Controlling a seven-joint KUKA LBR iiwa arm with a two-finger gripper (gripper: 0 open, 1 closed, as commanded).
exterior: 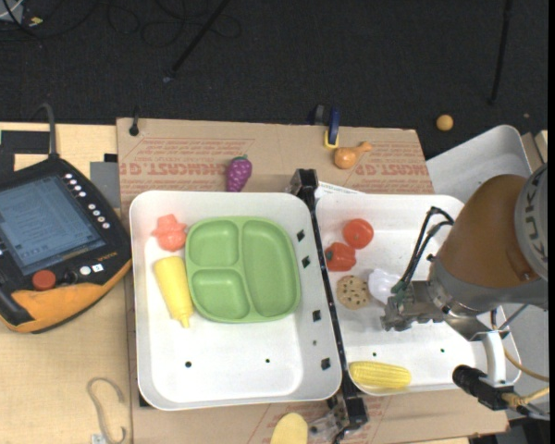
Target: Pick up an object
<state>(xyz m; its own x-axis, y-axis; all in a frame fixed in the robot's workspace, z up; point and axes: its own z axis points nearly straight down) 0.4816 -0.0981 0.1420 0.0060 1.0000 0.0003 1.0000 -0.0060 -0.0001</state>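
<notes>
Your claw (402, 314) is low in the right bin (425, 363), grip state unclear, so you're mid-approach: next, settle over the white object (383, 283) just beyond it.

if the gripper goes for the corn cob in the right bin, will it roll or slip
The corn cob looks rounded and long, so it may roll sideways if nudged. It lies by the bin's near wall, which could stop it. Its glossy surface hints at plastic: probably light, stiff, somewhat slippery.

Divided plate (241, 269) in left bin (222, 377); cookie (353, 291) and corn cob (380, 375) in right bin (398, 211).
</notes>
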